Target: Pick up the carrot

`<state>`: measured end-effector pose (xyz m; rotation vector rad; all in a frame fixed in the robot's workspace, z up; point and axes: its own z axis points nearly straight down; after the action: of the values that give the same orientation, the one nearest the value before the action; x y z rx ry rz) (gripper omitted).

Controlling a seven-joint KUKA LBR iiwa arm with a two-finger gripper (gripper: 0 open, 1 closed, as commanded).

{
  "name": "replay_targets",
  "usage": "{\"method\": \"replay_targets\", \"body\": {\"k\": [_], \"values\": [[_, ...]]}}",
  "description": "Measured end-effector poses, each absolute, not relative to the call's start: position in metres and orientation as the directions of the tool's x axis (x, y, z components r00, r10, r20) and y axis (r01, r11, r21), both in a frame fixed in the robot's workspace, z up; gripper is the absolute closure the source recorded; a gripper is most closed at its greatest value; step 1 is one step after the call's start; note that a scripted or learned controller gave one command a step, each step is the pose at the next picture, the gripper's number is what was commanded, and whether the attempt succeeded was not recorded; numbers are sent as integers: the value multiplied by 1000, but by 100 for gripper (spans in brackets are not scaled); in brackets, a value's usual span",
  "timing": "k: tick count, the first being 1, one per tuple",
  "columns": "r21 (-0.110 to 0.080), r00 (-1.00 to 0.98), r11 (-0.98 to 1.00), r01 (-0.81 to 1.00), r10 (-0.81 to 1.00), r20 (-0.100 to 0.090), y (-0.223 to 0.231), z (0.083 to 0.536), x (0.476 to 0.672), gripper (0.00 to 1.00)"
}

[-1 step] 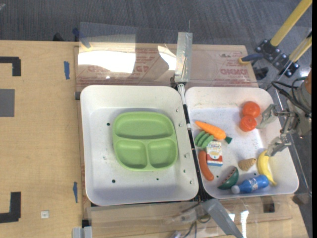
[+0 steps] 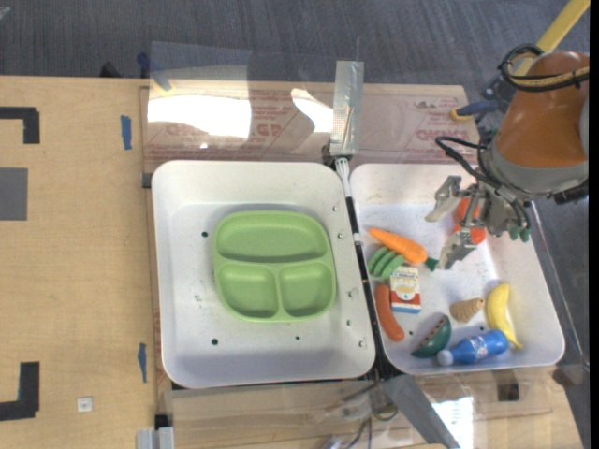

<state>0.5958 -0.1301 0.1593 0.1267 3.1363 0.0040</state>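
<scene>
One carrot (image 2: 397, 245) left of the fingers (image 2: 456, 250)

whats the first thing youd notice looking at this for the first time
The big green divided plate stands out, alone in the left bin. Next, the clutter of toy food in the right bin, with the orange carrot near its left wall. The gripper hangs over that bin, right of the carrot.

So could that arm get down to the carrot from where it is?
Probably yes. The carrot lies on top near the right bin's left side, nothing covering it, and the gripper hovers just beside it.
</scene>
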Motion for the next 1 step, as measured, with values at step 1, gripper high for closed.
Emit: {"method": "replay_targets", "body": {"k": [1], "values": [[0, -984, 985, 175, 175, -17, -101, 99, 610, 0]]}}
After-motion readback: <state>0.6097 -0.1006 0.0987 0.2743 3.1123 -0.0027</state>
